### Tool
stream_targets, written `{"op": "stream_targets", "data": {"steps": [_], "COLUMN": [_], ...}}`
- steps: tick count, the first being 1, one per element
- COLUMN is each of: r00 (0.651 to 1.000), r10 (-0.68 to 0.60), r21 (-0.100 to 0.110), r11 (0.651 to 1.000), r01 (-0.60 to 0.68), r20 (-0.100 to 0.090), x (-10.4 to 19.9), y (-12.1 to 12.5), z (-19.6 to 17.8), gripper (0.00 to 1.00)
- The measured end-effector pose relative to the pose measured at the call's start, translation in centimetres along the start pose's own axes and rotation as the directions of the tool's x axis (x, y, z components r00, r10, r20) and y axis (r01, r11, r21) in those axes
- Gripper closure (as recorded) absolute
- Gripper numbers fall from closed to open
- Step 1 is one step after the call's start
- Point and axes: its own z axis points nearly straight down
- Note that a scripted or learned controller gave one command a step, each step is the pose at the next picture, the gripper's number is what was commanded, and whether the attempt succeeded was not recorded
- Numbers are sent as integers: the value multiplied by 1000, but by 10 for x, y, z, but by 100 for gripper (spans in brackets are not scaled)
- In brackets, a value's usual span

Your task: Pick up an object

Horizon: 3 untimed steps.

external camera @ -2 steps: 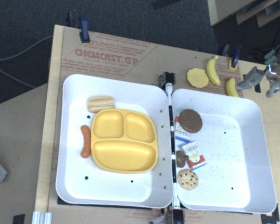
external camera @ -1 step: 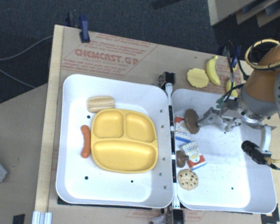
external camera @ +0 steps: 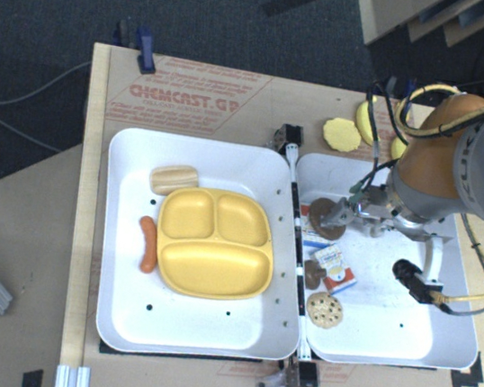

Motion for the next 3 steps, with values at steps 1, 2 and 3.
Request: {"op": "stream_targets", "data": {"steps": [1,2,3], "r00": [1000,1000,1000], "r10": [5,0,4], "r21": [23,22,11], "r11": [1000,1000,1000], "r01": [-5,0,-3], "r20": [-10,-12,-2], "x": [-20,-16,-100], "y": [-94,-126,-90], "z": [5,5,-15], "gripper": [0,0,0]}}
